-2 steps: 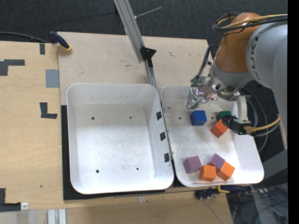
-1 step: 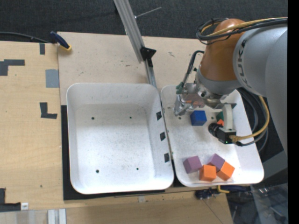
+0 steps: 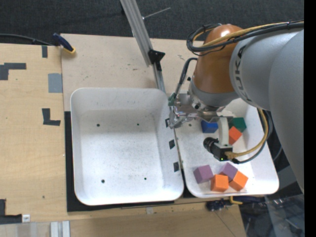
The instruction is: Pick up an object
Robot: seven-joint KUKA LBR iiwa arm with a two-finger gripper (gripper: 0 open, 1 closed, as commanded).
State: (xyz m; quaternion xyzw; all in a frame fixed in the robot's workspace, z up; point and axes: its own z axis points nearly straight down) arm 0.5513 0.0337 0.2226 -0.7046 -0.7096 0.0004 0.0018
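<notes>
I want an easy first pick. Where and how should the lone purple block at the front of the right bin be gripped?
Judging by its pose, grip the purple block across its left and right faces, coming straight down. Its top lies flat, the bin floor to its left is bare, and a small gap separates it from the orange block on its right.

My blocks all lie in the right bin (image 3: 261,184): two purple cubes (image 3: 203,173) (image 3: 229,170) touching two orange ones (image 3: 220,182) (image 3: 239,180) near its front, and a blue block (image 3: 209,127), green block (image 3: 239,123) and orange block (image 3: 235,135) farther back.
</notes>
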